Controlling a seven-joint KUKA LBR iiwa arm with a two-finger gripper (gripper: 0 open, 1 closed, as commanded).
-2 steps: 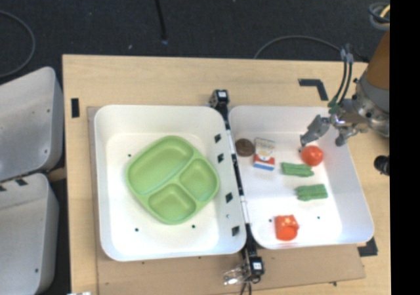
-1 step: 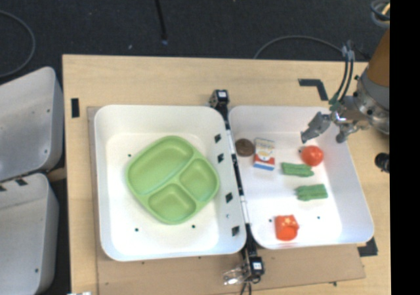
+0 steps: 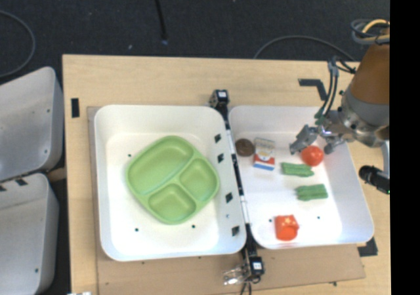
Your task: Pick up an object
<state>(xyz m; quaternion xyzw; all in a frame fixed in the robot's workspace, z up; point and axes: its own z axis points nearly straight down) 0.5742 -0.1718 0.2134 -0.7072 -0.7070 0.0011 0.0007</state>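
Here the arm (image 3: pixel 369 84) is reaching over the right bin (image 3: pixel 341 221), while the left bin (image 3: pixel 105 235) is holding just a green divided plate (image 3: pixel 172 179). The gripper (image 3: pixel 315 146) is hanging with its jaws spread around a small red ball (image 3: pixel 312 155), fingers flanking it, not yet pinching. To my eye it is needing a straight drop and a centred squeeze, since round things roll; the green piece (image 3: pixel 296 169) just beside it is risking a nudge.

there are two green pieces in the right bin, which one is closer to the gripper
The upper green piece, lying just below the red ball at the gripper. The other green piece lies farther down.
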